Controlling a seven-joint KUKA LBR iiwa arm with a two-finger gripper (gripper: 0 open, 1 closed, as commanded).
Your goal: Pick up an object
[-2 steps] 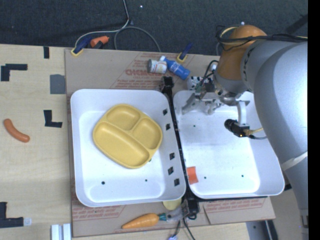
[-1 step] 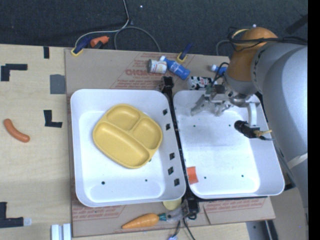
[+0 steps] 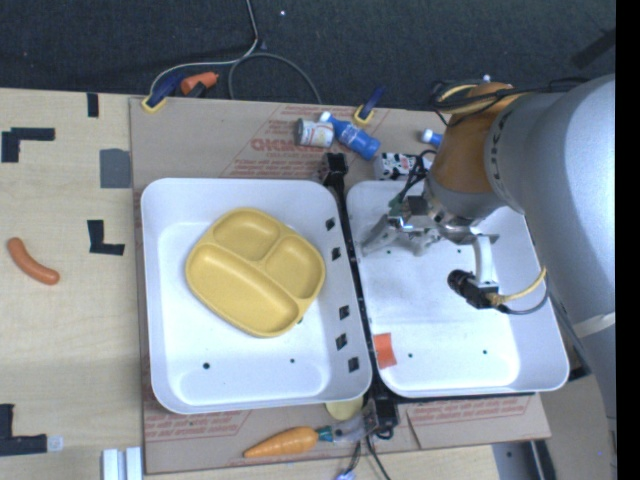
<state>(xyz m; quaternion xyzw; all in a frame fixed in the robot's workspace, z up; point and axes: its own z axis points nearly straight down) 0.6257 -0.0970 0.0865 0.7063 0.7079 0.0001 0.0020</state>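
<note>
The small orange block (image 3: 382, 349) lies flat on the floor of the right bin (image 3: 440, 318), close to the bin's left wall and near its front corner. Nothing is touching it.

The gripper (image 3: 392, 230) is low inside the right bin too, near the bin's back left part, well apart from the small orange block. It is hard to see how it is set, so I cannot tell if it is open or shut, and I see nothing held in it. The big grey arm (image 3: 560, 168) comes over the right bin's right side and covers its back right corner.

Just left of the right bin is the left bin (image 3: 165, 348). A yellow plate (image 3: 257, 269) with three parts lies in it, a bit tilted.

Behind the right bin, on the brown cardboard (image 3: 250, 133), lie some little blue and white bottles (image 3: 340, 133). In front of the right bin and off to its left lies a toy carrot (image 3: 283, 442). Far to the left of the right bin, past the left bin, a toy sausage (image 3: 32, 261) lies on the wooden bench (image 3: 60, 188).
</note>
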